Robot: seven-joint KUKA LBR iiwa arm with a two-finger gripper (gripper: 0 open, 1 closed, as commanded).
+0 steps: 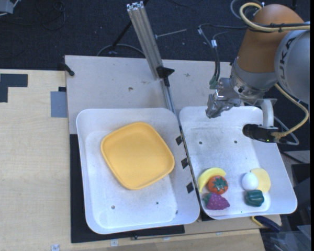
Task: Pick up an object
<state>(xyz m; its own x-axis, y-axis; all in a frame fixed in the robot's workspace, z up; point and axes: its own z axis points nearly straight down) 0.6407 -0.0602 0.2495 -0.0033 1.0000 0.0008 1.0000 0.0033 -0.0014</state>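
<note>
Several small toy foods lie along the front of the right bin: a yellow banana, a red tomato, purple grapes, a white egg, a yellow slice and a green pepper. My gripper hangs over the bin's back left corner, well behind the toys, with nothing seen in it. Its fingertips are too dark and small to judge.
A yellow square plate lies in the left bin. A slanted aluminium bar rises behind the bins near the divider. Black cables and a dark fitting hang off the arm over the right bin's back right.
</note>
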